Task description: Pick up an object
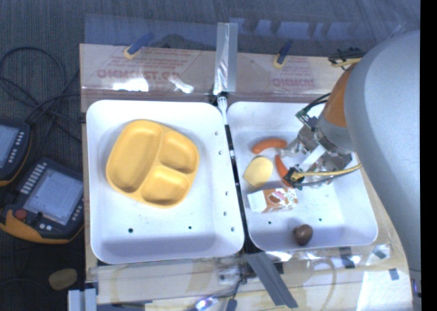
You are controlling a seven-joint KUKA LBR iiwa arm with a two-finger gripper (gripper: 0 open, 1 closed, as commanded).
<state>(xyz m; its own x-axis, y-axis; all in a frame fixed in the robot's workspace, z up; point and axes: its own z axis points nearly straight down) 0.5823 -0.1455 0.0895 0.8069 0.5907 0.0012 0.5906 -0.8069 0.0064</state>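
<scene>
A grey KUKA arm (389,118) with an orange band reaches in from the right over a bench (164,67) carrying two shallow white bins. The left bin (95,234) holds a yellow three-compartment plastic plate (151,161), lying flat and taking up most of its floor. The right bin (341,221) holds the loose pieces, apparently scattered there so the arm can reach any of them. The gripper (300,160) is low over the middle of the right bin, tilted toward the left. Whether it is spread or closed cannot be told, and nothing can be seen held in it. Just near of it lies a white printed packet with red-orange markings (273,199). A pale yellow rounded lump (258,171) rests to the left, touching the packet's far edge. A curved orange piece (269,145) lies on the far side, and a shorter orange piece (280,165) sits closest to the gripper, the likeliest target. A small dark brown ball (303,234) sits well apart at the near wall.
</scene>
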